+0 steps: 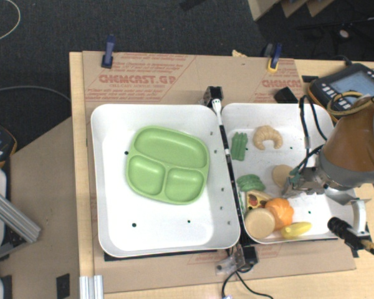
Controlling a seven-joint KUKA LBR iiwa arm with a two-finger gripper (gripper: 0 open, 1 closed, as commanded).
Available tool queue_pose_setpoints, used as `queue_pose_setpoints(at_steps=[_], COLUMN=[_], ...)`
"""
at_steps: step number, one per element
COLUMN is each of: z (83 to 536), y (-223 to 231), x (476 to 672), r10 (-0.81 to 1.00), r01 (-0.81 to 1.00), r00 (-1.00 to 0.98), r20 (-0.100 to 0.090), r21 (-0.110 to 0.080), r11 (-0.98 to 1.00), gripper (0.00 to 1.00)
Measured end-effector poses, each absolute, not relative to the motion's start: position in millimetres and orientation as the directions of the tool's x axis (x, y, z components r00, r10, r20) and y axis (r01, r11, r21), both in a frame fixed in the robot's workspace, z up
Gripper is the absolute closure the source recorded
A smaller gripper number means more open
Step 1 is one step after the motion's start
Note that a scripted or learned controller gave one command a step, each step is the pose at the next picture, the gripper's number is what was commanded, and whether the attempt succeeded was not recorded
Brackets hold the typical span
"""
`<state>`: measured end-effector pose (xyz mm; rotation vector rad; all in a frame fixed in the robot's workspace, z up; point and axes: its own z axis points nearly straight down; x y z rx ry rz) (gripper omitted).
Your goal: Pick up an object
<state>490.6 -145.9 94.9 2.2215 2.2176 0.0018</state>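
Nearest the lens, along the front wall of the right white bin (311, 114), sits a cluster of toy food: a tan round cylinder with a flat top (259, 223), a round orange fruit (280, 212) touching it, a yellow banana-shaped piece (296, 230) lying just beside the orange, and a small red-and-yellow piece (256, 199) behind the cylinder. Farther back lie a green leafy lump (250, 182), a long green pod (239, 146) along the dividing rim, a pale curved croissant (268, 136), and a beige rounded item (281, 175) partly covered by the arm. The left white bin (112, 167) carries a light green three-compartment plate (167, 165).

The grey arm's gripper (295, 182) hangs low over the right bin, touching or just above the beige item; the wrist hides its fingertips, so whether it is open or closed cannot be told, and nothing is visibly held.

My judgement: the beige item lies right under the claw, the orange just toward the front, so a short descent would decide the grasp.
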Motion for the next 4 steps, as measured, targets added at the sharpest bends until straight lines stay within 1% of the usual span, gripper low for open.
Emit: queue_pose_setpoints(at_steps=[1,2,3,4], z=[237.6,261.6,180.5,367.0], y=[-91.6,-37.2,-58.7,3.3], x=[515.8,478.5,531.4,484.9], r10=[1.0,1.0,1.0,1.0], r01=[1.0,1.0,1.0,1.0], r00=[-0.008,-0.007,0.001,-0.009], r20=[0.0,0.003,0.0,0.003], r21=[0.017,0.0,-0.003,0.018], r11=[0.008,0.007,-0.001,0.009], gripper=[1.0,1.0,1.0,1.0])
